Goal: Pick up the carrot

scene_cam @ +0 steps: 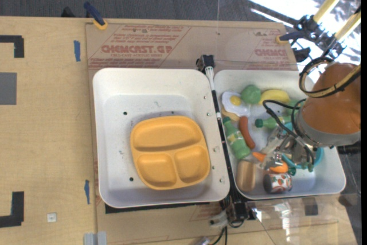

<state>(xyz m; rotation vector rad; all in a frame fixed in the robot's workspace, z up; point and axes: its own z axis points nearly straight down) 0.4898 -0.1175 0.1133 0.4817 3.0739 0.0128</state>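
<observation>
Camera view from above gives us the carrot (275, 168) in the right bin (335, 178), low in that bin, a short orange piece lying just above a small round red-and-white object (278, 182). We see the gripper (277, 153) directly over it, a tangle of metal parts and teal cabling, and we cannot tell how its jaws stand or whether the carrot sits between them.

Just left of the carrot we find a tan cylinder (246, 175) standing near the bin's front wall. Above that lie a green leafy piece (236, 140) and a red sausage (246, 130), tilted side by side. Farther up we see a fried egg (232, 102), a round green vegetable (250, 93) and a yellow banana (276, 96) close to the bin's back wall.

We see the arm (335, 103) coming in from the right, its orange band filling the bin's right side and hiding part of the floor there.

To the left, the left bin (109, 123) touches the right one along a dark seam. We find a yellow divided plate (170, 150) in it, with one long compartment and two smaller ones. Both bins rest on a brown board (149, 46) printed with red lettering, on the bench (46, 123).
</observation>
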